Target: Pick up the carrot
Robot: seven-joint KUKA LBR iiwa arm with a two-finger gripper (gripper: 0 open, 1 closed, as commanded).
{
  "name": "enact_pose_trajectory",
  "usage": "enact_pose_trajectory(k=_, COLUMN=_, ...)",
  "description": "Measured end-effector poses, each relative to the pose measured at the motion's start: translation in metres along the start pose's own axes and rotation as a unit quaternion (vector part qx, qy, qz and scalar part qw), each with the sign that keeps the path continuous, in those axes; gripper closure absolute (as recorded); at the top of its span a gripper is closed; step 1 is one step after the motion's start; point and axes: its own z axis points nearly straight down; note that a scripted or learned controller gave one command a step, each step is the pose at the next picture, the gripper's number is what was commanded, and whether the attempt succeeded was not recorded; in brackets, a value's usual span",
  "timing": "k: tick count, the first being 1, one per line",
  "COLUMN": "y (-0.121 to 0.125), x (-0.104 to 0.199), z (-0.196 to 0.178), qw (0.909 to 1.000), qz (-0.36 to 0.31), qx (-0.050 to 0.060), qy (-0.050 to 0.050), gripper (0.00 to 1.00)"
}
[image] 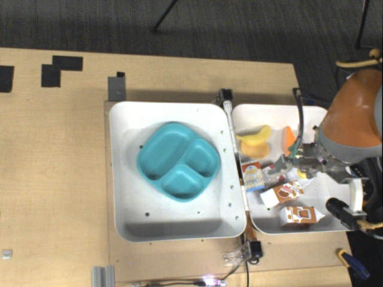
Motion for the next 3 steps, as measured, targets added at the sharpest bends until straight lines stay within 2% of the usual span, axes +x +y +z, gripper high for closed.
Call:
enact_pose_trajectory(k=1, y=0.08, x=-0.032, z=-0.014, qw=0.9986, qz=-0.052, qx=-0.004, qy=-0.001, gripper=0.0)
enact_pose_trajectory(k=2, y=0.101, x=-0.054, z=0.068, qw=0.9992, qz=-0.041, qx=0.002, qy=0.0, gripper=0.0)
enact_pose_trajectory(k=3, y=0.105, x=-0.053, z=0.053, qw=0.9991, qz=-0.043, qx=-0.003, qy=-0.001, gripper=1.0)
